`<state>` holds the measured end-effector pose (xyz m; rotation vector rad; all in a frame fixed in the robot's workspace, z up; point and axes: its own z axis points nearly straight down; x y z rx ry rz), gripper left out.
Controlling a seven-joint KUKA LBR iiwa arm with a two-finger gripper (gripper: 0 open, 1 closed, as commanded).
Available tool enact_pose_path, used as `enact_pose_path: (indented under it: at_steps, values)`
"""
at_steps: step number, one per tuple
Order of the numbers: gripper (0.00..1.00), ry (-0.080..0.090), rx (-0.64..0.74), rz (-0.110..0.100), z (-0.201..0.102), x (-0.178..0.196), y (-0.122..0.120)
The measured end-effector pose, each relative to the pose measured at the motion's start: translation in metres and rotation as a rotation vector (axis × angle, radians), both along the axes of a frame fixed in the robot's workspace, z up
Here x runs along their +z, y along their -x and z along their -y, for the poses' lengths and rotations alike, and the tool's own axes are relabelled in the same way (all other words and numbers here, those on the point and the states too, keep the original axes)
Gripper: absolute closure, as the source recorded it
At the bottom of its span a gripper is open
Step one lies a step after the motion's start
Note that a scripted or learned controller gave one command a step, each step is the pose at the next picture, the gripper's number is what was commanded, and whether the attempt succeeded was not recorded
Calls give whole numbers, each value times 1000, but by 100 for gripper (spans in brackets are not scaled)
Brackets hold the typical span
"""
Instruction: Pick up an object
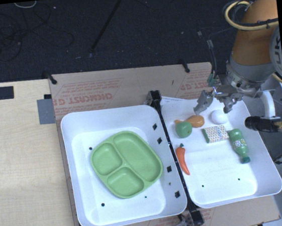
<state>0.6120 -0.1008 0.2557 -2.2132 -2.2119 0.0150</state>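
The gripper (213, 102) hangs over the far end of the right bin (263, 184), fingers apart and holding nothing. Just beneath them lies a white egg (218, 116), with an orange piece (196, 121) and a green pepper (184, 129) to its left. The egg looks light, hard and slippery; a grip across its widest middle seems safest, since a rounded end would likely squirt out.

Red printed lettering is showing upside down on the brown cardboard sheet (103, 91) lying under the two white bins, just above the left white bin (76, 123); its letters cannot be made out with certainty.
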Motion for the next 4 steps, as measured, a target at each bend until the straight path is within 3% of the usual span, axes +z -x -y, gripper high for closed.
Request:
enact_pose_path:
  at_steps: [1, 4]
  values:
    - [0, 1, 2, 12, 0, 7, -2]
    - [0, 1, -1, 10, 4, -166, -11]
